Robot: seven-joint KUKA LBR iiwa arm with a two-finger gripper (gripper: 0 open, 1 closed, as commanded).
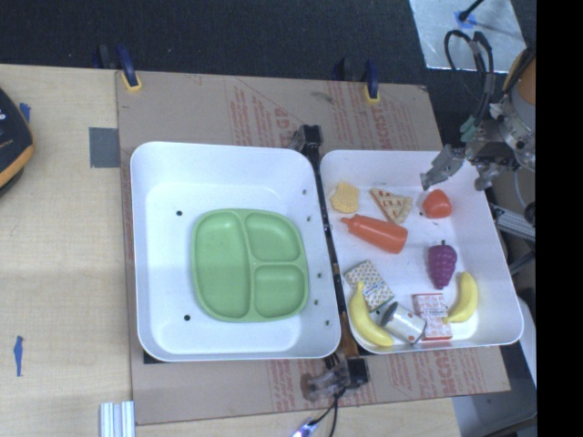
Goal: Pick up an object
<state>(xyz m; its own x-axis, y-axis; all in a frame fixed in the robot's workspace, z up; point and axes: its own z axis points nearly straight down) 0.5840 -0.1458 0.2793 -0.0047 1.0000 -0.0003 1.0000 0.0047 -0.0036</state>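
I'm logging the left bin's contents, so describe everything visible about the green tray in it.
The green tray is a pale green divided plate with rounded corners, looking like smooth matte plastic. Raised ridges split it into three compartments: one long section on the left, two smaller ones stacked on the right. It lies flat and upright on the floor of the left white bin, roughly centred, slightly rotated, apart from the bin's walls. Nothing rests in or on it.
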